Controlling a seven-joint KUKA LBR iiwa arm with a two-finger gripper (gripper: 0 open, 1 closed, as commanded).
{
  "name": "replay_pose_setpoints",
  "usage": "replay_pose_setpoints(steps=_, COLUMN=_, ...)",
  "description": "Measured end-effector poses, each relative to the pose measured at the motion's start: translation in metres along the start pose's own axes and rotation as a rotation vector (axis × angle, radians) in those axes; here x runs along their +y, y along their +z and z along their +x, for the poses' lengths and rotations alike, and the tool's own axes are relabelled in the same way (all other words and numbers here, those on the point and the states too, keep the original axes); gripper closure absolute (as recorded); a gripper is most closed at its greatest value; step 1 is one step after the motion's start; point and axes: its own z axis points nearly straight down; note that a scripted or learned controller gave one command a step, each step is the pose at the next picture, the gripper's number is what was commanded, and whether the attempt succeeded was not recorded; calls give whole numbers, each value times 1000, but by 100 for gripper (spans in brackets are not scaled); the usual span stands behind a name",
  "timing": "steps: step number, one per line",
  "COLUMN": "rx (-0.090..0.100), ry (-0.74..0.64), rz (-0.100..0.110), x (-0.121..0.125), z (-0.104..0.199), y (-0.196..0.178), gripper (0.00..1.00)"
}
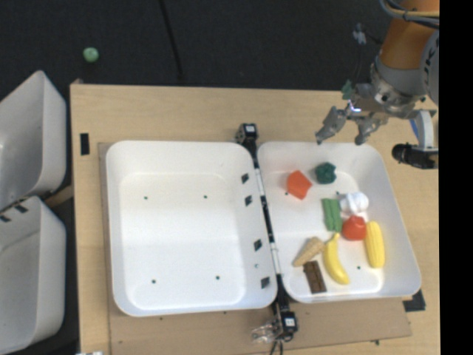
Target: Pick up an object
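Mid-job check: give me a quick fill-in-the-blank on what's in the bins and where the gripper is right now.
1. All the objects lie in the ____ bin.
2. The gripper hangs open above that bin's ____ edge, holding nothing.
3. The orange block lies beside a dark ____ object.
4. The brown bar lies next to the ____ banana.

Missing words: right; far; green; yellow

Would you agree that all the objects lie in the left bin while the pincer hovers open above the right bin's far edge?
Not quite: the camera view shows the objects, such as the banana and orange block, in the right bin, not the left bin. The pincer does hover open above its far edge.
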Motion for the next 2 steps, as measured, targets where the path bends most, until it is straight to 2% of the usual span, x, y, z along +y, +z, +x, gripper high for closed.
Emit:
replay_pose_setpoints(steps=1, rx=-4, ry=1, rz=-12, x=10, z=-25, y=157, gripper=0)
replay_pose_setpoints(steps=2, rx=-3, ry=0, rz=-22, x=0, z=-61, y=167, gripper=0)
